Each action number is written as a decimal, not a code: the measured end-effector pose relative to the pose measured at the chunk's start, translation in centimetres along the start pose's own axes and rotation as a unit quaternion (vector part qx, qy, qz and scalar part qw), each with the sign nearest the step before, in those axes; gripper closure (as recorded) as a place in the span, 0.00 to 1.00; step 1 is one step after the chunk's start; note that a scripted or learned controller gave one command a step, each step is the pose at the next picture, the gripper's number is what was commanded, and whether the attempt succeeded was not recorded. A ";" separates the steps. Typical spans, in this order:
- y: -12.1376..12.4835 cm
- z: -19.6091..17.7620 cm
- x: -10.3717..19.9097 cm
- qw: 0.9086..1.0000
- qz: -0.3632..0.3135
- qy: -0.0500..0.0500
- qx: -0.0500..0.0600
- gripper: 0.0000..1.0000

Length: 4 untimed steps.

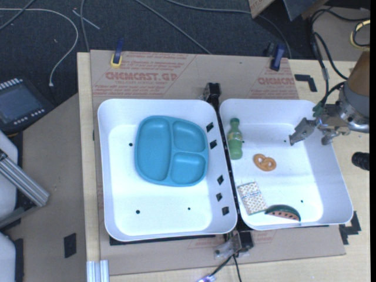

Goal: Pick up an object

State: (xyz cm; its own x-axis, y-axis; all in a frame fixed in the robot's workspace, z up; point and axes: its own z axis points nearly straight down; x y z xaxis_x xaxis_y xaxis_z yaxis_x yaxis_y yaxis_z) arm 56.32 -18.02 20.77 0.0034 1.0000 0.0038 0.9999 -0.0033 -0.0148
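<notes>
The right bin [320, 175] holds a green bottle [235, 138] lying by its left wall, a pretzel [265, 162] near the middle, a checkered packet [252, 197] and a watermelon slice [282, 212] at the front. My gripper [312, 131] hovers over the bin's upper right part, to the right of the pretzel. Its fingers are spread with nothing between them.
The left bin [117, 187] holds a blue divided plate [171, 150]. Black clips [212, 91] join the bins along the middle wall. Blue clamps [277, 56] hold the cardboard base at the back. Cables lie on the floor behind.
</notes>
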 end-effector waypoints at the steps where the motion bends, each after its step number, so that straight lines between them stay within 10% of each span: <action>1: 0.3 -0.8 0.1 1.000 -0.002 -0.002 -0.007 0.00; 4: 0.5 12.1 -0.9 1.000 -0.001 -0.001 -0.008 0.00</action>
State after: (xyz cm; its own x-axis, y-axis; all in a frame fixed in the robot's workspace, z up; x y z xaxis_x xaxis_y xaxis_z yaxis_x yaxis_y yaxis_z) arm 56.67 -18.91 8.65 0.0005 1.0000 0.0010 1.0000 -0.0005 0.0018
